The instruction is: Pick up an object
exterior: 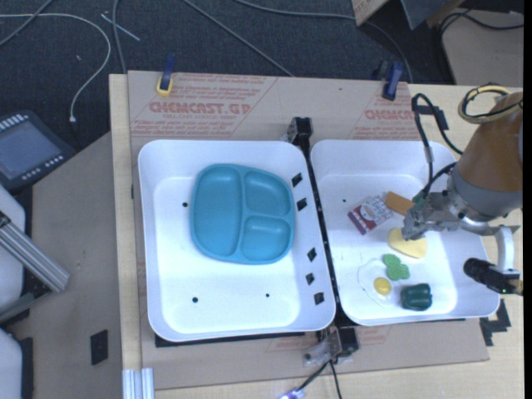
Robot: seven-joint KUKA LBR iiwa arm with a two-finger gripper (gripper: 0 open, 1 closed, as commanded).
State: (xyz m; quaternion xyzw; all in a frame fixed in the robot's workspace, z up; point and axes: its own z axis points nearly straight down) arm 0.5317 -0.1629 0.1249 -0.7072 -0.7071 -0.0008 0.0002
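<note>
The arm reached in from the right, and its claw (418,223) hung low in the right bin (332,214), right on top of a flat yellow piece (407,246). The dark claw parts hid the spot where they met the yellow piece, so I could not tell if the claw was released or clenched, or if it had anything.

The yellow piece lay on the bin floor near the middle of the right bin. It looked like a small toy food — thin, light and probably smooth plastic. A thing that flat is hard to take from above; I think the best hold would be across its narrow sides, pressing down close to the floor. It did not look easy to break, but it could slip away.

Other small things lay close by: a red and white packet (368,214) and an orange block (398,201) just beside the claw, a green toy (395,266) and a little yellow ball (381,287) below, and a dark green toy pepper (416,296) near the front wall. There was not much room around the yellow piece.

The left bin (166,281) held a big blue divided plate (241,213). Both bins were white, smooth and shallow, and sat on a brown board (241,98) with cables (75,23) on the dark floor behind.
</note>
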